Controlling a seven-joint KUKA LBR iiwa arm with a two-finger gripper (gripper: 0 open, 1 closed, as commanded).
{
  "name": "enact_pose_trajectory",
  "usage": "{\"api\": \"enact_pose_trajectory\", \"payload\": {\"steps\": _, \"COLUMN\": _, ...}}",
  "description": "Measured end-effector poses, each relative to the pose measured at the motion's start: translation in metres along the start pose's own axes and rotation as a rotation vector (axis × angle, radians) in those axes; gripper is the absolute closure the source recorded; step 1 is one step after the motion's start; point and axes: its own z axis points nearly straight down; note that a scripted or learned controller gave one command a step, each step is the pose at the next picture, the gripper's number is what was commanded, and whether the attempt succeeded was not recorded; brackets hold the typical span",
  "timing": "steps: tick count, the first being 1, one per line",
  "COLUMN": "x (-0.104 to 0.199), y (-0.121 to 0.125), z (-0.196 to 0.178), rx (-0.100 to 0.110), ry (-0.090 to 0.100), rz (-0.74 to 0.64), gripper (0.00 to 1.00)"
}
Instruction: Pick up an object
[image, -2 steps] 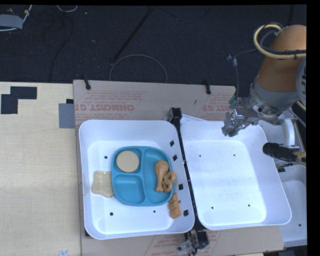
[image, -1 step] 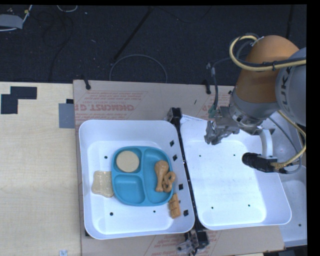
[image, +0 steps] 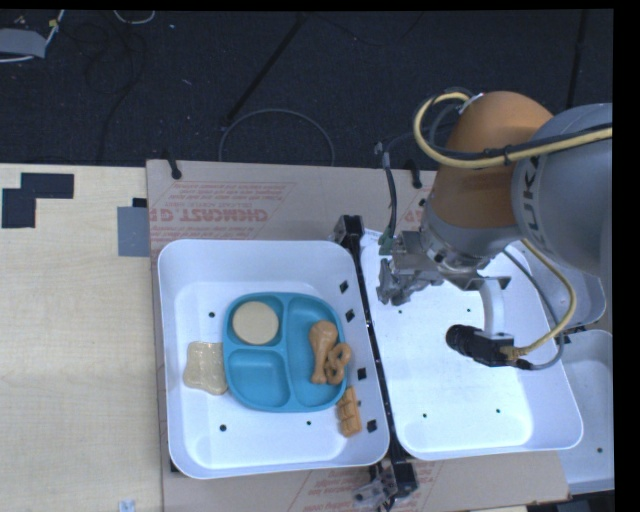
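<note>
The left bin (image: 192, 262) holds a blue divided plate (image: 262, 382). On the plate lie a round tan disc (image: 254, 322), a toy drumstick (image: 322, 343) and a small pretzel (image: 341, 360). A pale toast-shaped piece (image: 206, 367) lies just left of the plate. A small orange-brown piece (image: 349, 412) lies at the plate's lower right corner. My gripper (image: 396, 285) hangs over the upper left part of the right bin (image: 480, 412), close to the divider between the bins. I see nothing between its fingers.
A black cylindrical part (image: 478, 344) on a yellow cable hangs from the arm over the middle of the right bin. The arm's orange and grey body (image: 500, 170) covers the bin's upper right. Cardboard (image: 250, 205) lies under both bins, and a wooden bench top (image: 70, 330) extends left.
</note>
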Motion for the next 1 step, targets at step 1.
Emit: {"api": "enact_pose_trajectory", "payload": {"steps": 1, "x": 0.0536, "y": -0.014, "z": 0.0136, "rx": 0.0, "ry": 0.0, "rz": -0.001, "gripper": 1.0}}
